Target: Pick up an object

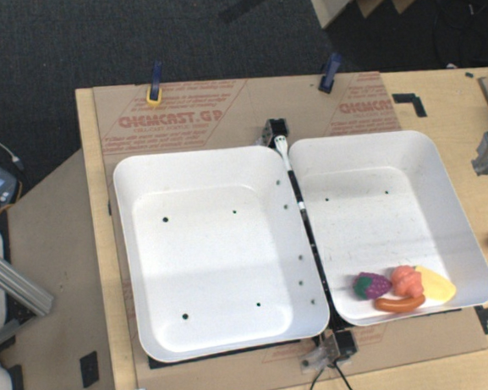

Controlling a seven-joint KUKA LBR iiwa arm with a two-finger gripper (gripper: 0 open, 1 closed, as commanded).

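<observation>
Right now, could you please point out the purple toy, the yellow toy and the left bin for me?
purple toy (372,285): camera view, middle of its bumpy body.
yellow toy (439,286): camera view, its exposed right half.
left bin (129,242): camera view, bare left wall.

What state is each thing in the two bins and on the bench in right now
Left bin: flat on the bench, nothing lying in it.
Right bin: flat on the bench, toys bunched in its near corner.
Purple toy: lying in the right bin, beside the pink toy.
Pink toy: lying among the cluster.
Yellow toy: lying against the bin wall.
Orange sausage toy: lying flat, nearest the front rim.
</observation>
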